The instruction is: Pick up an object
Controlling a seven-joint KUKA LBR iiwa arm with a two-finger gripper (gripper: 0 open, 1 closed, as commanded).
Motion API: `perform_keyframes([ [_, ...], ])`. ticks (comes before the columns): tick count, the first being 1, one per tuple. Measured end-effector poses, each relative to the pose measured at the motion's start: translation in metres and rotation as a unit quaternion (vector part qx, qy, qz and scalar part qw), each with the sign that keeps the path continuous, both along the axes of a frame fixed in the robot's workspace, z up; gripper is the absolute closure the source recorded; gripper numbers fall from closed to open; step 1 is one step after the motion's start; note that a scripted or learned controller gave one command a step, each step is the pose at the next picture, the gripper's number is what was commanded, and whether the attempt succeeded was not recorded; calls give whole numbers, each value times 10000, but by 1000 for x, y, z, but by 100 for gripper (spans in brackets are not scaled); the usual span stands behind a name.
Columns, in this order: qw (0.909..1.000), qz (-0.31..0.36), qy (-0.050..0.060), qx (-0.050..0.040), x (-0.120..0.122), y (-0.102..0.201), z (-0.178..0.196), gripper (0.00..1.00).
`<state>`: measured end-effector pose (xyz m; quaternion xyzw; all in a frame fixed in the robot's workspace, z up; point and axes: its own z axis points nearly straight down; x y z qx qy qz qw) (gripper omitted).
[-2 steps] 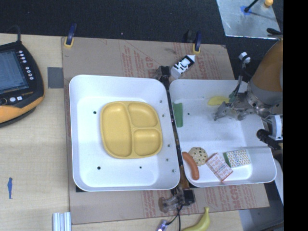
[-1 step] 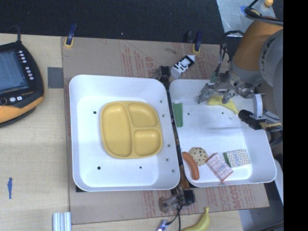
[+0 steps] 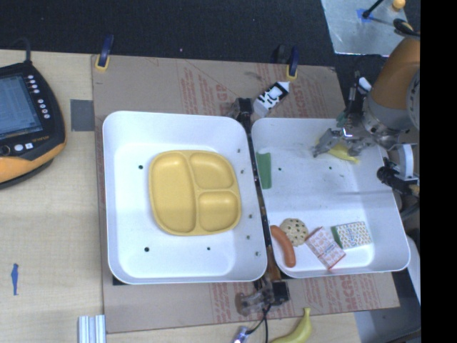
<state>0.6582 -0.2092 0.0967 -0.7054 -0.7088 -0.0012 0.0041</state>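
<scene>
My gripper [image 3: 338, 147] is low over the far right part of the right bin [image 3: 371, 191], its fingers spread open. A small yellow object [image 3: 348, 156] lies on the bin floor right at the fingertips, partly hidden by them, and is not gripped. At the near edge of that bin lie a brown sausage [image 3: 283, 246], a speckled cookie [image 3: 293, 229], a red and white packet [image 3: 325, 248] and a green patterned box [image 3: 352, 234]. A green block [image 3: 264, 169] rests against the bin's left wall.
The left bin [image 3: 128, 241] holds a yellow divided plate [image 3: 194, 191]. A banana [image 3: 300, 329] lies on the bench in front of the bins. A black and white item [image 3: 271, 96] sits behind them, and a control pendant [image 3: 21, 120] at far left.
</scene>
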Motion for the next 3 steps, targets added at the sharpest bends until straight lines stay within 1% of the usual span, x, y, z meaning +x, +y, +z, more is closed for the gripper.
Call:
perform_keyframes([
  [1,10000,-2,2,-36,-2,40,-5,0],
  [2,10000,1,77,-21,-5,39,4,100],
  [3,10000,-5,7,-33,-2,93,54,100],
])
